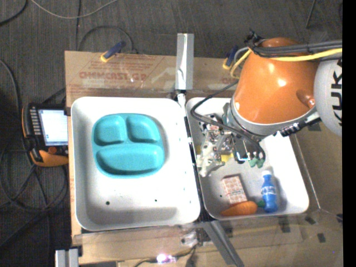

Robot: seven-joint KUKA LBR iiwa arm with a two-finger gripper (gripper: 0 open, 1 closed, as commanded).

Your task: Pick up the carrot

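In the right bin (300, 171), near edge: carrot (240, 208) lying flat, beside blue bottle (269, 192) and a small printed packet (233, 187) | pincer (218, 149) low over the bin's left part, well apart from carrot; whether open or closed cannot be told | left bin (83, 204) holds teal divided plate (129, 144).

2 white bins (83, 149), 1 teal tray (129, 144), 1 carrot (240, 208), 1 blue bottle (269, 191), 1 box (233, 187)

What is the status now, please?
Pincer low in right bin, nothing seen held. Carrot lies at near wall, untouched. Blue bottle beside carrot, small box close.
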